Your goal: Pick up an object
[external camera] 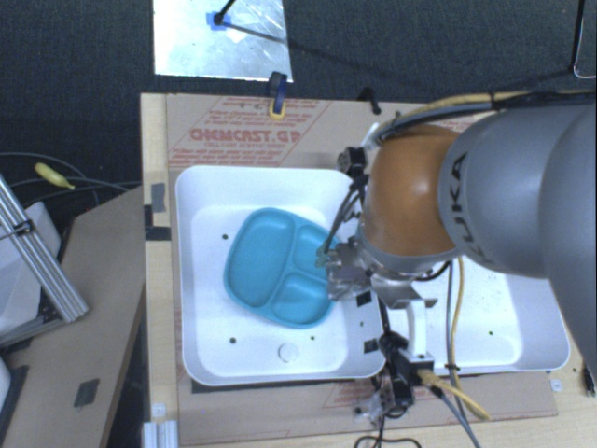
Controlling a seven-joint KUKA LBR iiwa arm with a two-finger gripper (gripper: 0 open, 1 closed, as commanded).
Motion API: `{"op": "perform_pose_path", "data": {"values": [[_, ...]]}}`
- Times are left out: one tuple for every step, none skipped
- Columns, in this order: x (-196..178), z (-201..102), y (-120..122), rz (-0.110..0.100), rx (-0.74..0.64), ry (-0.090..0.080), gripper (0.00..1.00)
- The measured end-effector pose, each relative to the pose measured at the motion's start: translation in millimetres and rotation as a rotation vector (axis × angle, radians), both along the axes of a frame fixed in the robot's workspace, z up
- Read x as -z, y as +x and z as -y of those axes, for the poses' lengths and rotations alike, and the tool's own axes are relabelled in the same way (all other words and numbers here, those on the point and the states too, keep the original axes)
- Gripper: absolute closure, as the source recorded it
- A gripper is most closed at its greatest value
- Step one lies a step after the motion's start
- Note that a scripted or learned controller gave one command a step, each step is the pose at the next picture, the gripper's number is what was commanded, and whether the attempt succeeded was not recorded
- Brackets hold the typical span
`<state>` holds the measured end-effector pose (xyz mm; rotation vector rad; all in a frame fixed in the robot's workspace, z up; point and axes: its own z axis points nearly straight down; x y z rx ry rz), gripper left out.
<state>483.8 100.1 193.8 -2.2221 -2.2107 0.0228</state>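
Blue plastic, a divided plate (275, 267), lies flat in the left white bin (201, 250), slightly right of that bin's centre. The grey arm (522, 194) with its orange band (410, 194) reaches across from the right, over the right bin (532, 343). The claw (338, 273) sits at the plate's right edge; its state cannot be determined. Both bins rest on the table (242, 129).

A blue divided plate (277, 267) lies tilted in the left white bin (210, 215). The grey-and-orange arm (438, 199) hangs over the seam between the bins, its end effector (338, 267) right at the plate's right edge. Cables (410, 381) dangle over the worktop (244, 125).
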Motion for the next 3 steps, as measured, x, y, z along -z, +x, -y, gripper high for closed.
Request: {"op": "perform_pose_path", "data": {"values": [[45,-23,2,0.010,-0.008,0.006,1.00],[7,-8,64,0.023,-0.004,0.005,1.00],[-137,-73,44,0.031,-0.017,0.014,1.00]]}}
